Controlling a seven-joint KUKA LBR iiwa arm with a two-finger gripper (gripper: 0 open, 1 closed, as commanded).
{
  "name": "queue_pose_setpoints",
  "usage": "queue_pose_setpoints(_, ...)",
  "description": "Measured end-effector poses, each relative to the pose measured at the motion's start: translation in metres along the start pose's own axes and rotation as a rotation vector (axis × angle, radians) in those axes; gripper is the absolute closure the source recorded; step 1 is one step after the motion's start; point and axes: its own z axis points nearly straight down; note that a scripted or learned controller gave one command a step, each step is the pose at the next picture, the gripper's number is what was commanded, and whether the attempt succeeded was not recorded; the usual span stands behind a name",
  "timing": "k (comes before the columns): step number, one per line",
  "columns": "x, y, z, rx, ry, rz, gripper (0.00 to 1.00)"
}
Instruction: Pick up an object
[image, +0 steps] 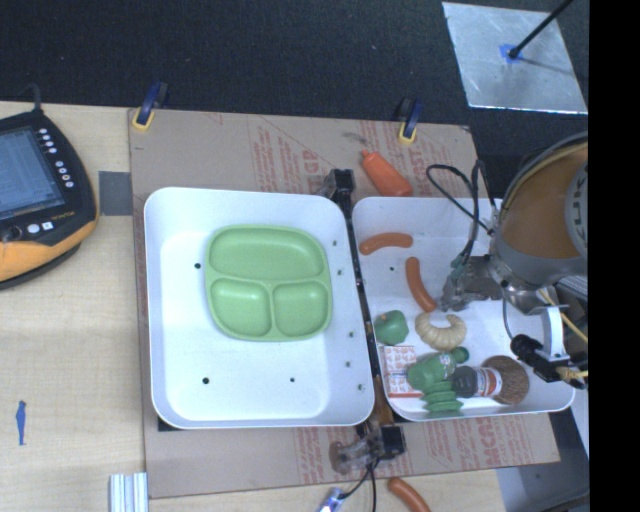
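The right bin (520, 405) holds two orange sausages (386, 242) (419, 284), a beige croissant (441, 328), a green pepper-like piece (390, 325), a green toy (432, 378), a small bottle (478, 381), a brown round thing (511, 377) and a printed card (399, 362). My gripper (457, 292) hangs low over the middle of this bin, just right of the slanted sausage and above the croissant. Nothing shows between its fingers.
A green divided plate (268, 280) lies in the left bin (180, 380). An orange carrot (385, 174) lies outside the bins at the back, another orange piece (409, 492) at the front. A teach pendant (40, 200) sits at far left. Cables trail from the arm (545, 215).
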Motion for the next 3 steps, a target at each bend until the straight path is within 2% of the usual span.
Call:
queue_pose_setpoints(1,0.001,0.0,0.0,-0.001,0.001,-0.001,0.0)
queue_pose_setpoints(2,0.04,0.079,-0.017,-0.003,0.003,0.0,0.0)
queue_pose_setpoints(3,0.047,0.046,-0.007,-0.016,-0.001,0.001,0.0)
